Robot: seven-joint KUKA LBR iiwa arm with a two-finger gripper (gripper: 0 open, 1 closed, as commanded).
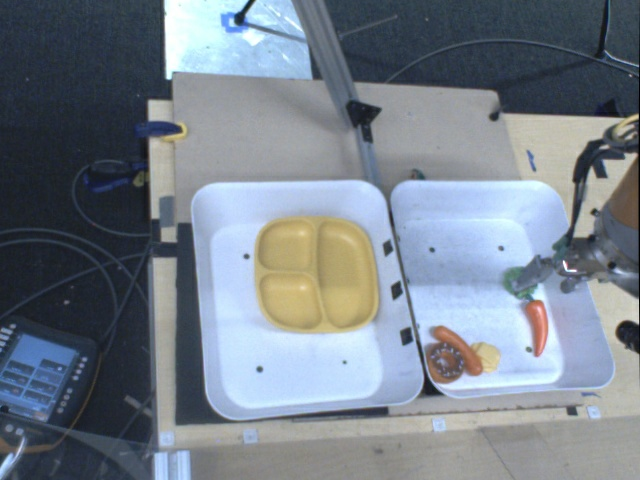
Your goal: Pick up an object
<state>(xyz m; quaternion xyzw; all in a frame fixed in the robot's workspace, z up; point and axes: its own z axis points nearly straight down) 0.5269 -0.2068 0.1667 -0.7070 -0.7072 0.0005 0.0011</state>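
- The arm point(620, 208) reaches in from the right edge, and its gripper point(548, 268) sits low over the right bin point(470, 208), near that bin's right wall
- A small green object point(518, 282) lies at the gripper's tip, touching it or just under it; it is too small and blurred to name more closely, and I cannot tell whether it sits between the fingers or merely beside them
- Whether the jaws stand wide, narrow or closed on something cannot be told from this view
- An orange-red chilli pepper point(538, 326) lies just below the green object, its long axis running nearly top to bottom in the view, stem end toward the gripper
- At the right bin's lower left corner sit a sausage point(456, 345), a chocolate doughnut point(444, 362) and a small yellow piece point(487, 355), all touching or nearly so, and well apart from the gripper
- The left bin point(220, 268) holds a yellow divided plate point(316, 273), far from the arm
- My judgement: the green object is the likely target, lying at the tip toward the bin's middle; a lift would show whether it is caught
- The pepper is the next nearest thing, and the jaws would need to close across its short width
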